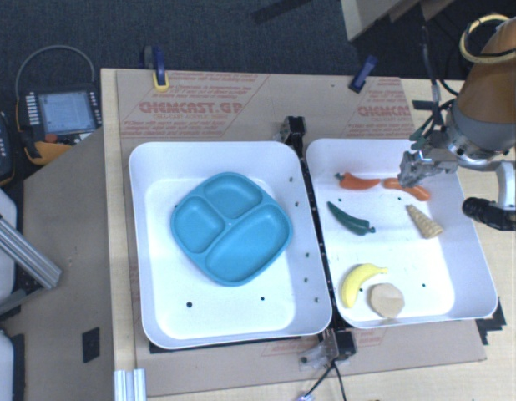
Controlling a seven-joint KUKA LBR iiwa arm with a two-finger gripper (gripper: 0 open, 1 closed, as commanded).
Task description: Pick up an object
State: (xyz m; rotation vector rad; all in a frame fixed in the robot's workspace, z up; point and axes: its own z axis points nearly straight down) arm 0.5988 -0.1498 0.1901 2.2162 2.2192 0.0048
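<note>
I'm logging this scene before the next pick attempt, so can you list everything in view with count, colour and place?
bins: 2, white, side by side on the bench
divided plate: 1, blue, middle of the left bin
chili pepper: 1, red-orange, top of the right bin
carrot-like piece: 1, orange, right bin, just under the gripper
green pepper: 1, dark green, right bin, left of centre
cone: 1, tan, right bin, right of centre
banana: 1, yellow, right bin, near front
round piece: 1, beige, touching the banana's right side
clamps: 2, blue, back edge of the board
pendant: 1, dark with screen, far left
gripper: 1, grey, over the right bin's top right
</note>
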